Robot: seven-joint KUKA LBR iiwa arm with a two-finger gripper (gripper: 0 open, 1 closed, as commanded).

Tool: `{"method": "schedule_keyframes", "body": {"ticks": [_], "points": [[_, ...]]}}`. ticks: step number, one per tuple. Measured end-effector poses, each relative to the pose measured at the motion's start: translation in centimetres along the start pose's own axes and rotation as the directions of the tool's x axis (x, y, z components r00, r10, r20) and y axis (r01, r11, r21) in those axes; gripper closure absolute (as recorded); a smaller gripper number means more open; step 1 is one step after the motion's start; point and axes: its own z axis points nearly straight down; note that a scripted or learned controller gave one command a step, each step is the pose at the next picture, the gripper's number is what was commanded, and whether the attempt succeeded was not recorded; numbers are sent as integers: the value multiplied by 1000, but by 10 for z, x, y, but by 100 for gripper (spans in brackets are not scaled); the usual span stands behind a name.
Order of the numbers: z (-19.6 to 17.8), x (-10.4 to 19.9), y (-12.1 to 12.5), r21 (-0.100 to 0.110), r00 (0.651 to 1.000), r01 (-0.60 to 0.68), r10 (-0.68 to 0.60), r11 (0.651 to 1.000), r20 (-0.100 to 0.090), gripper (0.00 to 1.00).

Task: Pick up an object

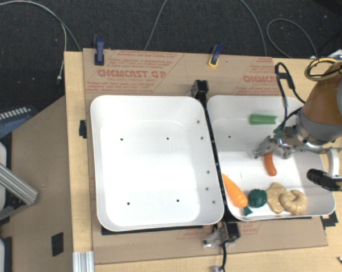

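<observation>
The right bin [239, 109] holds several small objects. A green stick [262, 119] lies near its far side. A small orange-red piece [270, 165] lies in the middle, just below my gripper [271, 147]. An orange carrot [235, 191], a dark green lump [257, 198] and a tan twisted pastry [287, 200] sit along the near edge. My gripper hangs low over the bin's right half, its metal fingers spread open above the orange-red piece, with nothing between them.
The left bin [153, 163] sits beside the right one on a cardboard-covered bench. A black clamp [200, 88] joins the bins at the far side. Cables loop by the arm at the right.
</observation>
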Motion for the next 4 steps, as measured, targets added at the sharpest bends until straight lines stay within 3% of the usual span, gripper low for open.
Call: {"method": "schedule_keyframes", "body": {"ticks": [2,3,4], "points": [[0,9,-39,3,1000,-1,1,1000,-2,0],[-10,9,-38,1,1000,0,0,1000,-1,100],[0,105,-11,2,1000,8,-8,1000,-4,100]]}}
